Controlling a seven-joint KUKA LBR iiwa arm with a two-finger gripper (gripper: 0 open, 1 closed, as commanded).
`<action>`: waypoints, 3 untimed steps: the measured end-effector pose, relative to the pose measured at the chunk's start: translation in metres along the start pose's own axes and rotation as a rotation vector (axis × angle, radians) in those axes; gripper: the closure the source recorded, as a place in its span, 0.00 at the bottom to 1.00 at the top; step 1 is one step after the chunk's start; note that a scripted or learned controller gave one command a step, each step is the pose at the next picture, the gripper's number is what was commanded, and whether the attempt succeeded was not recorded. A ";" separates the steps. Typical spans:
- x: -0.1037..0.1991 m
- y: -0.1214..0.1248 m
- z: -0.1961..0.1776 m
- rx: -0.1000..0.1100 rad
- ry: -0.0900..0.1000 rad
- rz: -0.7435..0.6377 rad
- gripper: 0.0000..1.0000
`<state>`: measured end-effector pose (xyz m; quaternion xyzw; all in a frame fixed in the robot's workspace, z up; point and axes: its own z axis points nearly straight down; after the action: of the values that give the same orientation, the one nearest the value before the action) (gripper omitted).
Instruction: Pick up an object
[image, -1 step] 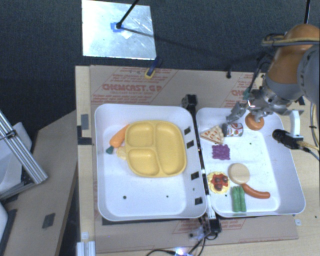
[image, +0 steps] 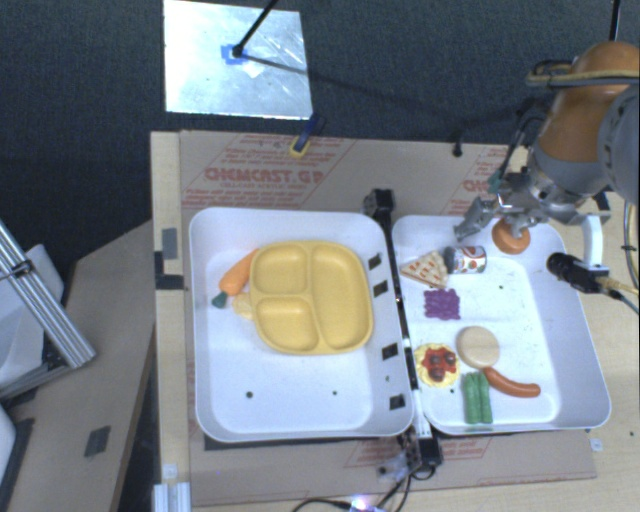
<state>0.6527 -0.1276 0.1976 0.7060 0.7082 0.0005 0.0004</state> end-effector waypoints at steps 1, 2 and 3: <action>0.003 0.010 0.048 0.001 0.000 -0.004 0.00; 0.003 0.015 0.067 -0.012 -0.004 0.002 0.00; 0.002 0.016 0.073 -0.011 -0.005 0.002 0.00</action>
<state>0.6686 -0.1258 0.1243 0.7067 0.7075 0.0028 0.0062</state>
